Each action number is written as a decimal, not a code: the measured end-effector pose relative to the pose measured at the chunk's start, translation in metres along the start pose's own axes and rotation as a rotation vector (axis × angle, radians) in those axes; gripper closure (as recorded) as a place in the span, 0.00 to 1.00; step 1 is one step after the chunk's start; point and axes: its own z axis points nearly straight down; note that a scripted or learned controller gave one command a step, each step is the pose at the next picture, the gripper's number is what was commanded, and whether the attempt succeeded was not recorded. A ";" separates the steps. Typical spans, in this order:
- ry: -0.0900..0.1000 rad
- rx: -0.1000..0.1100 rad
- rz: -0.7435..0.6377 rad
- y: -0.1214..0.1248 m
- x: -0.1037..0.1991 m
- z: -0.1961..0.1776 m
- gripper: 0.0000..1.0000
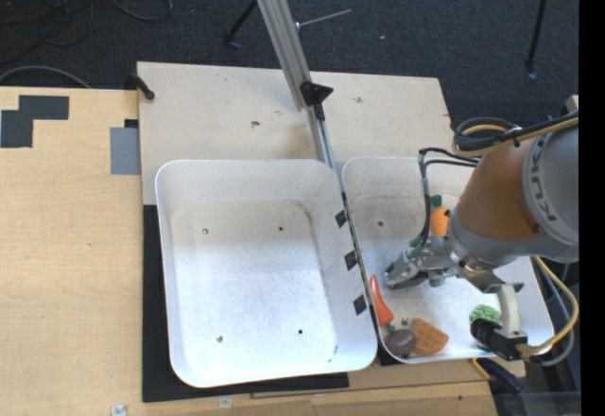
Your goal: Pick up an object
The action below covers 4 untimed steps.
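Note:
My gripper point(397, 274) hangs low inside the right bin point(378, 180), near its middle, with the grey and orange arm reaching in from the right. A red-orange stick-like object point(379, 301) lies just below and left of it, against the bin's left wall. Near the front wall sit a dark round object point(403, 341) and an orange wedge-shaped one point(430, 338). A green object point(486, 315) lies at the front right, and a small orange and green piece point(439, 215) shows behind the wrist. I see nothing between the fingers.
The left bin point(180, 180) stands beside the right one, sharing a wall with black clips. A slanted aluminium bar point(284, 36) rises from behind the bins. Cables loop around the arm at the right. A wooden table lies to the left.

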 end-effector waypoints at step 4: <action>0.000 -0.005 -0.014 0.028 0.053 -0.142 1.00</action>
